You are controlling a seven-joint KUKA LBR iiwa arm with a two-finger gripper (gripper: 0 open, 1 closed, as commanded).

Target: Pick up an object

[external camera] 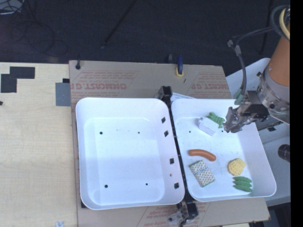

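The right bin (265, 174) holds several small items: a white block (207, 126), a green piece (217, 118) beside it, an orange sausage (202, 154), a patterned pouch (202, 173), a yellow corn piece (236, 166) and a green pea pod (243, 183). My gripper (232, 123) hangs over the upper right part of this bin, just right of the green piece and the white block. Nothing shows between its fingers.
The left bin (85, 126) sits beside the right one on a cardboard sheet (123, 82). A black clip row (169, 141) runs along the seam between the bins. Cables (241, 60) trail above the wrist.
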